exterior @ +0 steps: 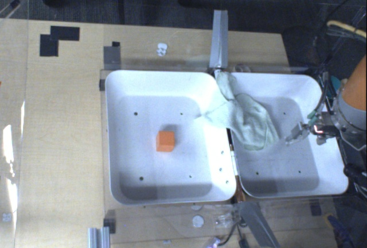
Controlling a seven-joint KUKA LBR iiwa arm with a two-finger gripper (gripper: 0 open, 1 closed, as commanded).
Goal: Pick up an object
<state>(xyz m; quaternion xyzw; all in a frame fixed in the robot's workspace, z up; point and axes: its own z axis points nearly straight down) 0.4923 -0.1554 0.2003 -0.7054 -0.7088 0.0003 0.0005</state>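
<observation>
— In the lower middle of the left bin point(123, 126) sat an orange block point(166, 141), on its own on the white floor. How did you reckon it would handle?

— Small, stiff and light, by my judgement; a rigid cube that would not give under my fingers. I would have closed on two opposite flat sides, low on the body, since a corner hold could let it twist out.

— And the cloth?

— The pale green cloth point(248, 117) lay rumpled in the upper left of the right bin point(287, 183), with one corner draped over the divide into the left bin. Soft, limp, likely to bunch; I would have pinched a raised fold near its middle.

— Which way did the block point?

— It looked near enough square, so no real long axis; its edges ran roughly in line with the bin walls. The cloth stretched from upper left down towards lower right.

— Your gripper?

— My gripper point(303, 131) hung at the right of the frame over the right bin, just beside the cloth's lower right edge, with nothing seen between the fingers; how far apart they stood I could not tell
</observation>
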